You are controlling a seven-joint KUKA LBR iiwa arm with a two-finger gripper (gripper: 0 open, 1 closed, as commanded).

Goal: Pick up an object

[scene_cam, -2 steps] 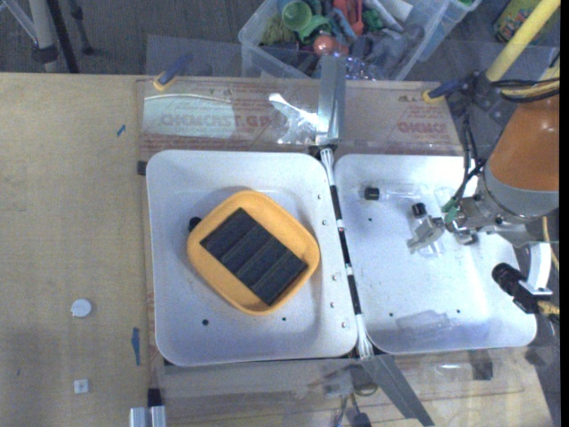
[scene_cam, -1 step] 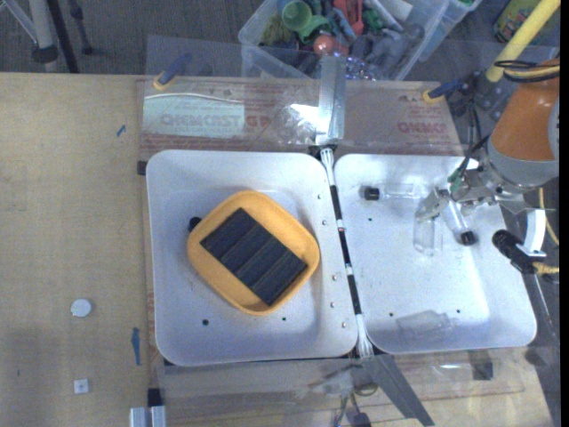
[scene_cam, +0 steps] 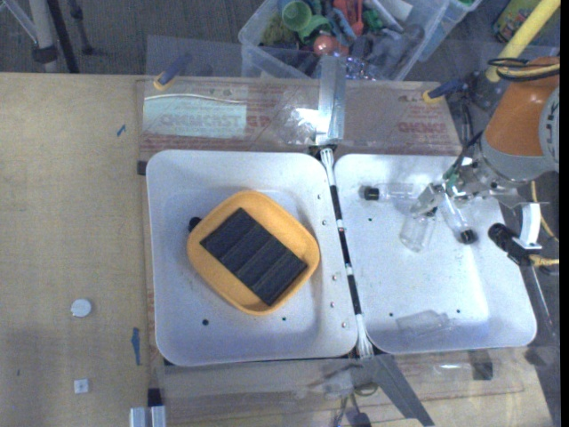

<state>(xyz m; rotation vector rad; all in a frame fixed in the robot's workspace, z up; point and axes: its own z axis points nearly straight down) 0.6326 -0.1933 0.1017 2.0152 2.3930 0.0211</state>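
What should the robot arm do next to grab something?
Probably lower the gripper a little onto the clear plastic pieces in the right bin. It sits right beside them near that bin's top edge, so they are the closest things. The yellow tray lies in the left bin, far across. The clear pieces are hard to make out, so this is a guess.

1 camera looks down at a slant from above the bench (scene_cam: 62, 194). Both white bins (scene_cam: 178, 327) fit in frame.

Grey arm (scene_cam: 524, 123) from the right, end effector (scene_cam: 444, 194) low, tilted leftward.
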